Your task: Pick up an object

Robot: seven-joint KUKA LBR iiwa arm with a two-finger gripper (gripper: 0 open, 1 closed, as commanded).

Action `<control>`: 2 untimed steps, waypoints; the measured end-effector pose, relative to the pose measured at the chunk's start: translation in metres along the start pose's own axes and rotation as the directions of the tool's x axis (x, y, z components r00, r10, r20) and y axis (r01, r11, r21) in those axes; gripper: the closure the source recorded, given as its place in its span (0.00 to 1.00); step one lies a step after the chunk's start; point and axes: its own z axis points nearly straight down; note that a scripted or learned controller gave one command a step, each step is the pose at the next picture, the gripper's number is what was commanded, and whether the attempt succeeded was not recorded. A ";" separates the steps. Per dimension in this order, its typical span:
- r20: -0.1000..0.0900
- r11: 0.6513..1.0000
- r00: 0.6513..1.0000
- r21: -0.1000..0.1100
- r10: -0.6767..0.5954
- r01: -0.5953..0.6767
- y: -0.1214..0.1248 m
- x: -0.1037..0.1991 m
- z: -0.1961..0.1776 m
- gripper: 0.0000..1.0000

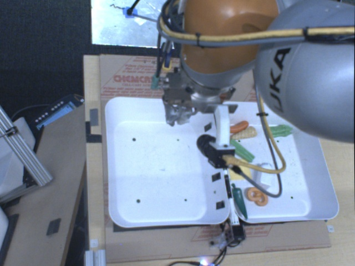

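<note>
Looking down, we see the grey arm's jaws [180, 114] hanging low over the far edge of the left bin [138, 204]; we cannot tell how they stand or whether they hold anything. The objects lie to their right in the right bin [319, 204]: an orange piece [239, 127], green piece [280, 131], and small pretzel [257, 196] nearer us.
</note>
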 end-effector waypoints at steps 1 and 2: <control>0.000 1.000 1.000 -0.002 -0.001 0.001 -0.010 0.031 0.095 1.00; -0.010 1.000 1.000 -0.024 0.000 0.000 -0.044 0.004 -0.112 1.00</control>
